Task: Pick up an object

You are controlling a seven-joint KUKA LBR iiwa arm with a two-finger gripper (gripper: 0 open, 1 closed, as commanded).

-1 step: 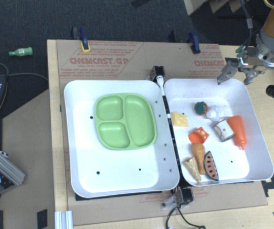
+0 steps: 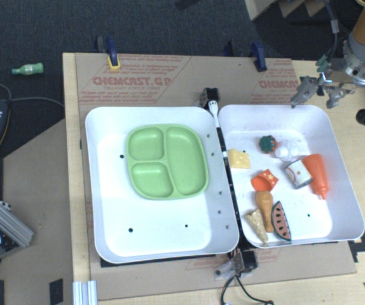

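The right bin (image 2: 341, 138) holds several toy foods. Among them are a yellow cheese wedge (image 2: 238, 159), a green and red piece (image 2: 268, 143), a white lump (image 2: 287, 150), an orange carrot (image 2: 318, 174), a small grey and white can (image 2: 296, 174), an orange-red piece (image 2: 264, 181), a watermelon slice (image 2: 280, 221) and a tan cone (image 2: 257, 223). My gripper (image 2: 316, 94) hangs above the bin's far right rim, well behind the toys. It is open, with nothing between its fingers (image 2: 300, 94).
The left bin (image 2: 106, 196) bears a green divided plate (image 2: 168, 161). Blue clamps (image 2: 257, 54) sit at the bench's back edge. A green bottle (image 2: 28, 69) lies on the floor at the left.
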